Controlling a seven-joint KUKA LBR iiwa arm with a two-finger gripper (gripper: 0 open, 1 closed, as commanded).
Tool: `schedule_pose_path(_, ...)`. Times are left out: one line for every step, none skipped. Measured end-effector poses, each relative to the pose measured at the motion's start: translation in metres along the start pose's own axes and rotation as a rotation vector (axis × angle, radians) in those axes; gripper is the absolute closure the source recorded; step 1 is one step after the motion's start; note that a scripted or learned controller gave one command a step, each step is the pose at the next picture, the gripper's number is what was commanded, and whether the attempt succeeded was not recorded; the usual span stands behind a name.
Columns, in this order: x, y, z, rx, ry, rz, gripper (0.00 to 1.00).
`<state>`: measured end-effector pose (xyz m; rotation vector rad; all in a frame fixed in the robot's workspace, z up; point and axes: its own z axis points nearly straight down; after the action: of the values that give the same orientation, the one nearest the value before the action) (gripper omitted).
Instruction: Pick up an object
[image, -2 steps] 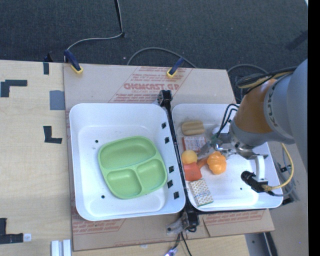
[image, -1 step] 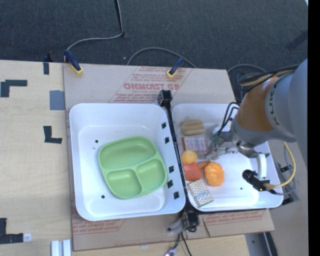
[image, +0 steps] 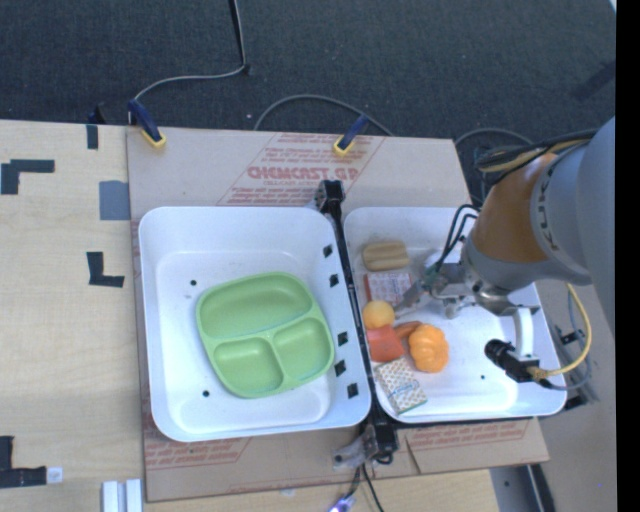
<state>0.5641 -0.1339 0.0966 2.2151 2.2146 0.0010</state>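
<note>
The right bin (image: 500, 395) holds a tan bread-like block (image: 385, 255), a small yellow ball (image: 378, 315), a red piece (image: 386, 344), an orange pumpkin-shaped toy (image: 428, 348) and a checked packet (image: 400, 386). My gripper (image: 418, 292) is low in this bin, reaching in from the right. It sits just right of the yellow ball, below the tan block and above the orange toy. I see nothing clearly held in it. The gripper body hides part of the bin floor behind it.
A green divided plate (image: 265, 332) lies in the left bin (image: 165, 250). A black divider (image: 343, 285) runs between the two bins. Cables (image: 570, 345) hang at the right bin's right edge, and yellow clamps (image: 150, 130) hold the cardboard at the back.
</note>
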Motion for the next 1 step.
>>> schedule_pose_path(0.0367, 0.0581, 0.0105, 0.002, 0.005, -0.003, 0.00)
